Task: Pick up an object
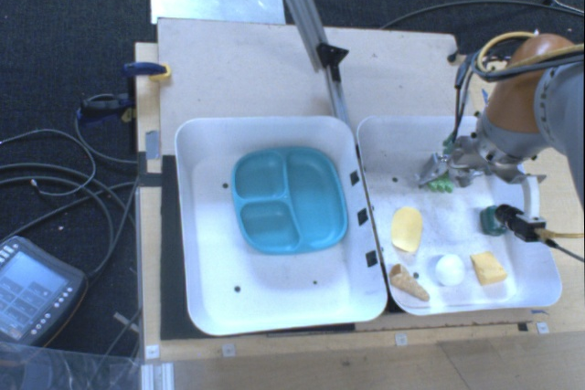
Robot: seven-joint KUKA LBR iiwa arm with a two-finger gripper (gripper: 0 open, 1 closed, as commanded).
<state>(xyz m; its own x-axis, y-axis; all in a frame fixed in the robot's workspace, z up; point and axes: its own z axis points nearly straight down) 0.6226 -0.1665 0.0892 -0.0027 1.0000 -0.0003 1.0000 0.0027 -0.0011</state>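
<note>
The gripper (437, 176) sits low in the right bin (548, 292), at its far part, directly over a small green object (442, 186), apparently positioned for a pick. Finger state cannot be determined. The divided blue plate (289, 199) occupies the left bin (206, 288).

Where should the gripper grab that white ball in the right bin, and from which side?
Probably straight from above, fingers closing across the middle of the white ball. It is round, so any axis works, but the cone-shaped piece and yellow block flank it. Closing along the front-to-back line looks freer, though the bin rim is near.
</note>
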